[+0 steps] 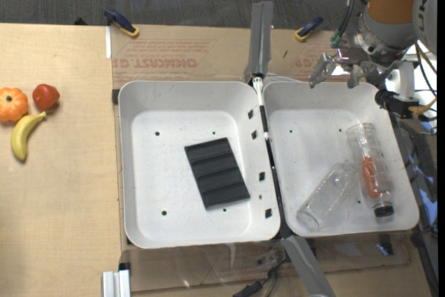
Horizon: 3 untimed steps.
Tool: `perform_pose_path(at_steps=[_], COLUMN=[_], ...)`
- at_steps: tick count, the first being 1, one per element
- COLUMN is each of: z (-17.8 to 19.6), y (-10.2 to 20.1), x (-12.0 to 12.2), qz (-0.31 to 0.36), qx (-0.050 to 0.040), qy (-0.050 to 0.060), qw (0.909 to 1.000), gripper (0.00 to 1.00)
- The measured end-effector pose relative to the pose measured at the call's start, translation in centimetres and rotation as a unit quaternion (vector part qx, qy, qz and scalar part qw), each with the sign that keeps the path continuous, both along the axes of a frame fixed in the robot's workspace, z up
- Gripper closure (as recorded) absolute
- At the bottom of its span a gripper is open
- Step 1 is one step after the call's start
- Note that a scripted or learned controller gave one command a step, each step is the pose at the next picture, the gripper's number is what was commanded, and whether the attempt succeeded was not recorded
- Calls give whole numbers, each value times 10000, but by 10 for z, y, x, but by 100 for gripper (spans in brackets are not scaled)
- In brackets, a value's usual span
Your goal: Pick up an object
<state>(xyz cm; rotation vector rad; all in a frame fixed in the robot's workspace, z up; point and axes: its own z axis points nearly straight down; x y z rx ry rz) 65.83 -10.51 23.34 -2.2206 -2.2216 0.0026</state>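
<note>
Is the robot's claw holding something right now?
No. The gripper hangs open above the right bin's far rim, nothing between its fingers.

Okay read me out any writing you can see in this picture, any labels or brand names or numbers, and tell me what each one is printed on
"CHEMCZL GL...": red print on the cardboard sheet behind the left bin. It is upside down and blurred, so the letters are uncertain.
A fainter red print on the cardboard behind the right bin: too blurred to read.
The clear bottle with orange contents, the clear plastic bottle and the black ridged block carry no readable text.
</note>
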Motion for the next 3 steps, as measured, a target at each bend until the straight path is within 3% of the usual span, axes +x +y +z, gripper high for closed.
perform_pose_path(at_steps=[1, 2, 3], z=[-58, -137, -141], y=[-60, -60, -94], x=[0, 0, -114], qz=[1124, 1333, 1994], qx=[-2, 5, -2], qy=[-1, 4, -19], qw=[9937, 9911, 9799], gripper=[0, 0, 0])
